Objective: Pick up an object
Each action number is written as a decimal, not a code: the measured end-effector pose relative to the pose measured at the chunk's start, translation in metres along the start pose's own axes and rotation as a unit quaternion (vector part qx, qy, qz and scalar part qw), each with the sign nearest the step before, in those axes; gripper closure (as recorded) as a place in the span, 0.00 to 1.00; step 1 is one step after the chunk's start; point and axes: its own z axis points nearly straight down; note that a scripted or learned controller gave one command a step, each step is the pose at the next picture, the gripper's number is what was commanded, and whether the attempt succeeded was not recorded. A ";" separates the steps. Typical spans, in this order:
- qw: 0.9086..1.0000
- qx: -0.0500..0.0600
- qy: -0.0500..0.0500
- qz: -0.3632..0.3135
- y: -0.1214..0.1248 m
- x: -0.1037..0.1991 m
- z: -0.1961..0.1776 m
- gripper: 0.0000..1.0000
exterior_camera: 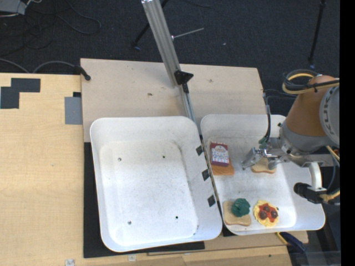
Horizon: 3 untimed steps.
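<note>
My gripper [259, 157] is low in the right bin [244, 123], near its right side, at the end of the grey arm with the orange band [308, 112]. A small tan piece [264, 168] lies right under it, partly covered by it; contact cannot be judged. A dark red packet on an orange slab [220, 158] lies to the gripper's left, near the divider. At the bin's front sit a green lump on a bread slice [239, 210] and a yellow disc with red toppings [267, 213].
The left bin [111, 143] stands beside the right one, with black clips [203, 174] along the shared rim. A slanted aluminium bar [165, 43] rises behind the bins. Cables [310, 192] hang by the arm at the right.
</note>
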 end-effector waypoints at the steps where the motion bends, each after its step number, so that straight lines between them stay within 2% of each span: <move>1: 1.000 -0.007 -0.003 0.000 0.003 -0.001 0.011 0.00; 2: 1.000 -0.008 -0.003 0.002 0.003 -0.002 -0.001 1.00; 3: 1.000 -0.006 -0.001 -0.001 0.009 0.006 -0.056 1.00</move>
